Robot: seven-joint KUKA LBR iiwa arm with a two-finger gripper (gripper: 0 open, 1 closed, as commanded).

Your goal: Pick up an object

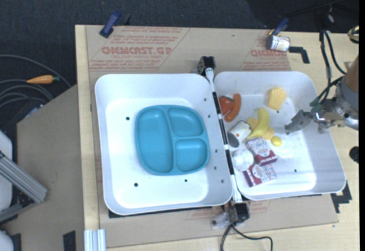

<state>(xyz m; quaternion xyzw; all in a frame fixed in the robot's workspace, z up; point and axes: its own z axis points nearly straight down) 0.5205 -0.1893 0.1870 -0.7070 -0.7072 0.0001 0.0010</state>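
The right bin [319, 178] holds a loose cluster of small objects. Among them are a red-orange piece [230, 106], a yellow corn-like piece [276, 97], a yellow banana [261, 122], a small yellow ball [276, 141], a white cup [239, 130], a white lump [242, 158] and two red-and-white packets [262, 160]. My gripper [305, 120] hangs over the right part of this bin. It is to the right of the banana and apart from every object, with nothing seen in it.
A blue divided plate [171, 138] lies in the left bin [111, 96]. A small can [279, 44] and a blue clamp [110, 24] rest on the bench behind the bins. Cables run at the far right, near the arm [349, 101].
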